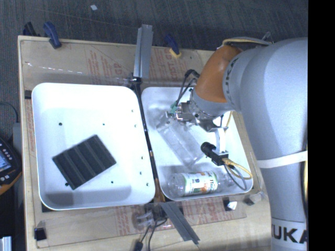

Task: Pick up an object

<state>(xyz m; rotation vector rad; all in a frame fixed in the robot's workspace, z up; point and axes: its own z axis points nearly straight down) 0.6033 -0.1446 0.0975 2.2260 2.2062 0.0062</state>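
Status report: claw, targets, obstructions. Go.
Claw low in right bin, grip state unclear. Bottle lying near front wall. Dark ridged panel in left bin. No visible obstruction.

Two white bins (84, 95) side by side on a wooden bench (78, 54), blue clamps (51, 34) at its far edge

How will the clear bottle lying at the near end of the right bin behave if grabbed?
The clear bottle lies on its side, so a push may roll it. Its clear, smooth wall looks slippery and probably thin. It looks empty, so likely light.
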